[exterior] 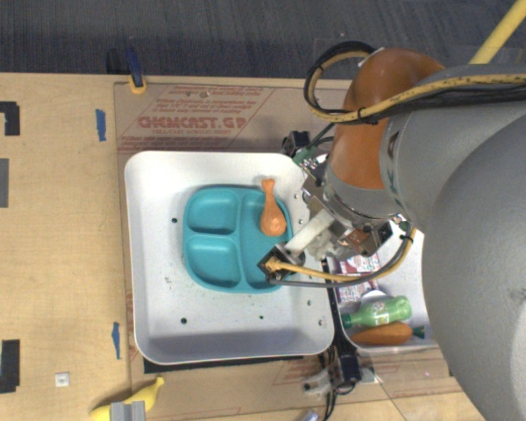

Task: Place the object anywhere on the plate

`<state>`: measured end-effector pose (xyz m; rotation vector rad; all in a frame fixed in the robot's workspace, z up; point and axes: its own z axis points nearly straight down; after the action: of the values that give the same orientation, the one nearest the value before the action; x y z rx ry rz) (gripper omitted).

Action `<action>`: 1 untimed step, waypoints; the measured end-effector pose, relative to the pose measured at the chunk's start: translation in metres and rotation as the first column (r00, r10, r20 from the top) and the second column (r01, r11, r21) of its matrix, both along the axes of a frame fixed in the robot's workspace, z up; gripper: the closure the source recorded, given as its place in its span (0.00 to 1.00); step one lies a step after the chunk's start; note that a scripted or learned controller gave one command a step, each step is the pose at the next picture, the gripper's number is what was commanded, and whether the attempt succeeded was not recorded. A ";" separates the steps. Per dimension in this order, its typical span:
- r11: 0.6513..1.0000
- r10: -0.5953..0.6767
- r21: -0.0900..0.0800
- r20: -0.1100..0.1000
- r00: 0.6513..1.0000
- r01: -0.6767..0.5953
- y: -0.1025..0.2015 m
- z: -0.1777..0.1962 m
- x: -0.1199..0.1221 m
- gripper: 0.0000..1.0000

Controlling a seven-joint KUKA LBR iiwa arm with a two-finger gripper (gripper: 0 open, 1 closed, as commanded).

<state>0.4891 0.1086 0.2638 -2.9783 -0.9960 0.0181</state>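
A teal divided plate (223, 239) lies in the left white bin (158, 261). An orange drumstick-shaped toy (271, 210) rests on the plate's upper right part, thin end pointing to the far side. My gripper (314, 202) hangs over the bin's right rim, just right of the toy and the plate. The wrist and arm cover it from above.
The right bin (418, 266) holds a green bottle (381, 310), an orange-brown item (387, 332) and a printed packet (358, 264), largely hidden under the arm. A yellow tool (131, 402) lies on the bench at the front left. Cardboard surrounds the bins.
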 end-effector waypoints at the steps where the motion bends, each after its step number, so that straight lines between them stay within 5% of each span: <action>1: 1.000 0.002 0.003 0.003 1.000 -0.002 0.001 0.002 0.001 0.00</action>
<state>0.4899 0.1099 0.2655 -2.9758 -0.9985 0.0128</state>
